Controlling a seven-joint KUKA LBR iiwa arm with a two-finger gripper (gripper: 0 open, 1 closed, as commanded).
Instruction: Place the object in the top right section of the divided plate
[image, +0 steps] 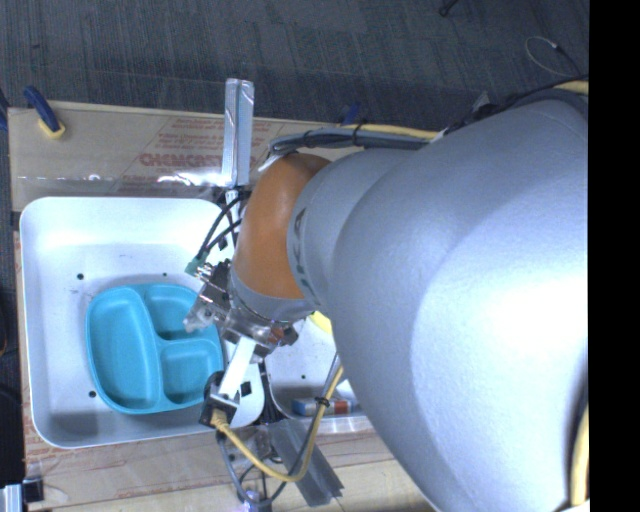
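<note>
A blue divided plate (125, 350) lies in the left white bin (50, 250), with one long section on its left and two smaller ones on its right. My gripper (203, 312) hangs at the plate's right rim, by the upper right section (165, 305). The grey arm and its orange band (270, 235) hide most of the gripper. I see nothing lying in any section of the plate, and I cannot make out an object at the gripper.
The arm covers most of the right bin (300, 385). A yellow object (321, 320) and a pen-like item (325, 406) peek out beneath it. A metal post (238, 135) stands behind the bins. Cables (255, 460) hang near the front edge.
</note>
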